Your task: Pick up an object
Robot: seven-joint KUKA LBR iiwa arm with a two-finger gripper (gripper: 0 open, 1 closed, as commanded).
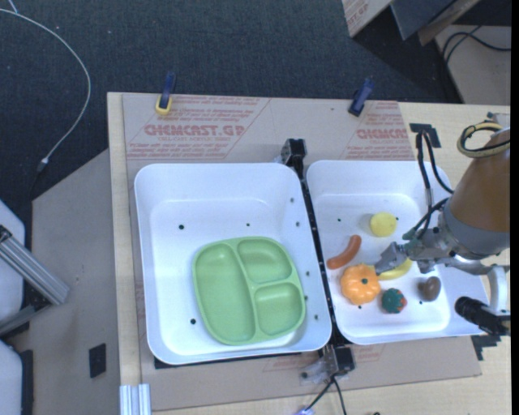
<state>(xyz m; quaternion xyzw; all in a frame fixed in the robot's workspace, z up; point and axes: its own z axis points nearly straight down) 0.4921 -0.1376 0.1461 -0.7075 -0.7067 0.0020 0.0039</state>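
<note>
You had the gripper low in the right bin, fingers possibly closed on the banana, beside the pumpkin; green tray lay in left bin.

Lab bench on dark carpet, seen from above.

Dark blue-grey carpeted floor fills the top and left of the frame; thin white cable curves across it at upper left. Light wooden bench top mid-frame, covered by brown printed cardboard sheet held by a yellow-and-blue clamp and a blue clamp along its top edge. Silver aluminium rail at left edge. Brown cardboard box top right. Even, soft light.
</note>
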